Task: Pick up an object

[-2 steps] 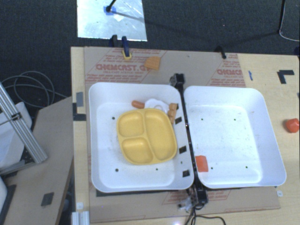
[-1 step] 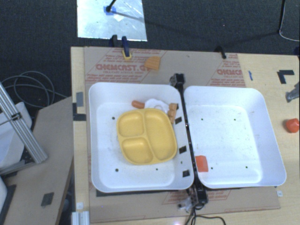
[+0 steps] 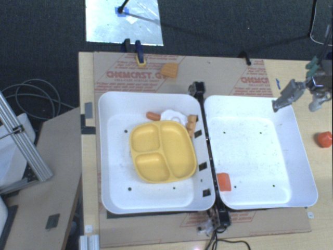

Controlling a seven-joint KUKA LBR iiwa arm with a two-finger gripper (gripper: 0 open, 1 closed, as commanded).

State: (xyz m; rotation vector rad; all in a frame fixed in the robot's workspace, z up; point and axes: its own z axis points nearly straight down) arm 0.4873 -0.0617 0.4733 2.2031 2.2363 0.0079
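Hovering over the upper right corner of the right bin (image 3: 260, 155), the pincer (image 3: 299, 99) has its two grey fingers spread apart with nothing between them. An orange block (image 3: 223, 181) lies at that bin's lower left. The left bin (image 3: 112, 139) holds a yellow divided tray (image 3: 161, 152), with a small orange piece (image 3: 153, 116) and a tan piece (image 3: 191, 123) along the tray's upper edge.

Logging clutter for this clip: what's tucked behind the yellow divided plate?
Behind the yellow divided plate: an orange sausage-like piece, a white item partly covered by the rim, and a tan block.
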